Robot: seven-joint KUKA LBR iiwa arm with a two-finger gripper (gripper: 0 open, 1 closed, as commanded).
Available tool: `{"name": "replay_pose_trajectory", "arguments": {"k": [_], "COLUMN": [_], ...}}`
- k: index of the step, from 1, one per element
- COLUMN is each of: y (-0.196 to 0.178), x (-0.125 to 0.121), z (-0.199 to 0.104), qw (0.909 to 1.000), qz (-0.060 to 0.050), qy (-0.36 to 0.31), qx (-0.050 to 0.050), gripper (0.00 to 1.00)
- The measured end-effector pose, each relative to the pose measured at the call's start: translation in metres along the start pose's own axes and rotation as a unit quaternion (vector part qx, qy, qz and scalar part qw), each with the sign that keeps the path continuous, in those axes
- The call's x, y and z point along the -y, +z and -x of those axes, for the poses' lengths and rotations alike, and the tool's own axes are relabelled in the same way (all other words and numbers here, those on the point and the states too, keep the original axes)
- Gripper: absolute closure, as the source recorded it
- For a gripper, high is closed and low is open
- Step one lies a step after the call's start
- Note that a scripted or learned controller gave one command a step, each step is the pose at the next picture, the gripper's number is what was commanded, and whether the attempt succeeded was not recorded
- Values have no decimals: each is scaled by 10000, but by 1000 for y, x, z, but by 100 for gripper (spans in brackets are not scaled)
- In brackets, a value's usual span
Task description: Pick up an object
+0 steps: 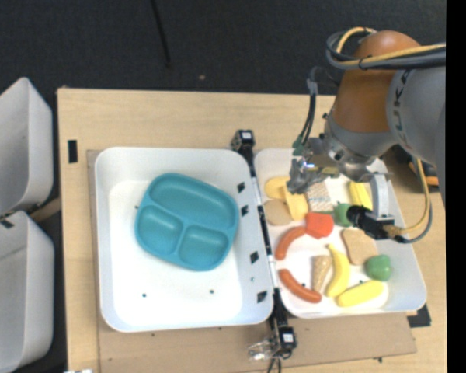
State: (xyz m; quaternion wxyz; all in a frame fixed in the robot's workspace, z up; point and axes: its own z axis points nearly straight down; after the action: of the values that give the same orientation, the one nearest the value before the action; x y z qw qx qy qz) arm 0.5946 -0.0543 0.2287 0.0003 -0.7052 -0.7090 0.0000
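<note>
The right bin (416,287) holds several toy foods. Among them are a yellow wedge (296,205), a yellow round piece (275,187), a speckled cracker (320,196), a red tomato (320,224), an orange curved sausage (289,241), a banana (339,270), a lemon (361,292) and a green lime (379,267). My gripper (301,179) hangs over the bin's far left corner, just above the yellow wedge and beside the cracker. I see nothing lifted off the bin floor.
A blue divided plate (188,221) lies in the left bin (102,231). The arm's orange band (365,92) and grey wrist loom over the right bin's far side. A black cable clip (242,139) sits at the far end of the wall between the bins.
</note>
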Motion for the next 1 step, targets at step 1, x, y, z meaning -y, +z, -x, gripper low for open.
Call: {"name": "replay_pose_trajectory", "arguments": {"k": [1], "y": [4], "x": [20], "z": [-51], "qw": [10000], "qz": [-4], "qy": [-3], "qx": [-4], "gripper": [100]}}
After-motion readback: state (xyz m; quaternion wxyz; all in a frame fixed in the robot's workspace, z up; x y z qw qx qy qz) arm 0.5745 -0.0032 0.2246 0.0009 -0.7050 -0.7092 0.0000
